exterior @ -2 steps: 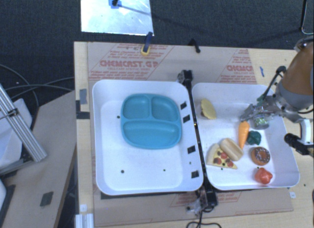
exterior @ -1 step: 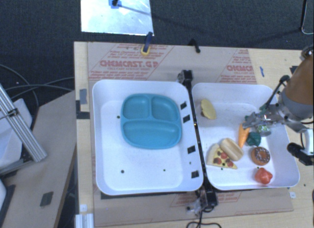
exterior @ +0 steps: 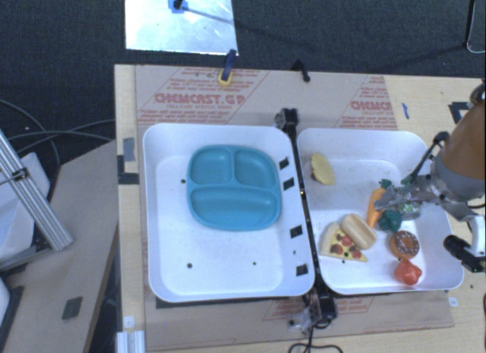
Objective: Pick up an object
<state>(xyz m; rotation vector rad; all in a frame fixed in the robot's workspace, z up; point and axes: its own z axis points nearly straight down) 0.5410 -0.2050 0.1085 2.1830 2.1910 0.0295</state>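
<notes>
Here the tool (exterior: 389,206), whose grip I cannot tell, hangs over the toy carrot (exterior: 374,205) in the right bin (exterior: 357,140); best descend squarely astride it.

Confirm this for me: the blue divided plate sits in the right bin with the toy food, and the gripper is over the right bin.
Not quite. The camera view shows the blue divided plate alone in the left bin, while the toy food, such as the pizza slice and the donut, lies in the right bin. The gripper is indeed over the right bin.
</notes>
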